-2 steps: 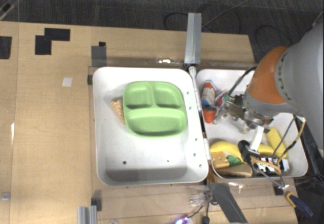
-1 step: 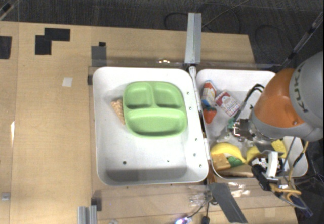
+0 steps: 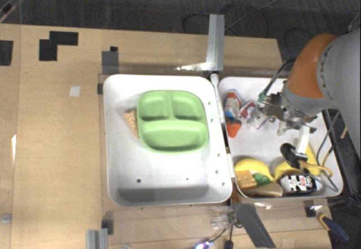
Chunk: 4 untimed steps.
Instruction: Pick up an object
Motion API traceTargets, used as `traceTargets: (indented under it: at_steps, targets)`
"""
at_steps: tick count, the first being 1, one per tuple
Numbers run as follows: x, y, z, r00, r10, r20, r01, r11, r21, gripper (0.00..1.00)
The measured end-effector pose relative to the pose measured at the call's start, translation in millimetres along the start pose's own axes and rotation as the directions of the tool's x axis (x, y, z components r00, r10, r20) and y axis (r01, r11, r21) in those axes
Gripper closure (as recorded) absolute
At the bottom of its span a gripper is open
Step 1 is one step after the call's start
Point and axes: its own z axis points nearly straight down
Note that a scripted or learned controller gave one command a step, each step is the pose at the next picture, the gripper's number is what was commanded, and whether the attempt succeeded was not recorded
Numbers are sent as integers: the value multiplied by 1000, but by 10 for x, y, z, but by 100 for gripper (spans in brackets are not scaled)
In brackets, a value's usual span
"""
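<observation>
In the camera view, the tool (image 3: 266, 111) hangs low over the right bin (image 3: 265, 85), in its far half. Its own body hides the tip, so it cannot be told how far open it is or whether it has anything in it.

The likeliest object is the crumpled wrapper (image 3: 248, 112), with red and clear patches, which lies just beside the tool on the side away from the arm and may be touching it. Beyond the wrapper, against the wall shared with the other bin, lies a red-and-white packet (image 3: 231, 110).

Nearer the camera than the tool, and well apart from it, is a heap: a yellow toy (image 3: 251, 167), a tan piece (image 3: 266, 189) and a black-and-white item (image 3: 299, 183).

To do the grasp well, the tool probably needs to centre over the wrapper and not beside it, then go down fully to the bin floor before closing — a thin, soft film slips out of a shallow pinch. It should also stay clear of the packet, so that only one thing is caught.

The green plate (image 3: 172, 120) in the far bin is out of play.
</observation>
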Motion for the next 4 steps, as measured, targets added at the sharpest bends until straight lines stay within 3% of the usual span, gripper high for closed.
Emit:
traceTargets:
  at_steps: [1, 2, 3, 4]
  targets:
    - [-122, 803, 216, 996, -91, -3, 91, 996, -24, 0]
    - [66, 433, 326, 987, -158, 0, 158, 987, -8, 0]
    - [103, 456, 196, 986, -166, -3, 166, 986, -15, 100]
    - [1062, 400, -645, 969, -246, -2, 246, 969, -2, 100]
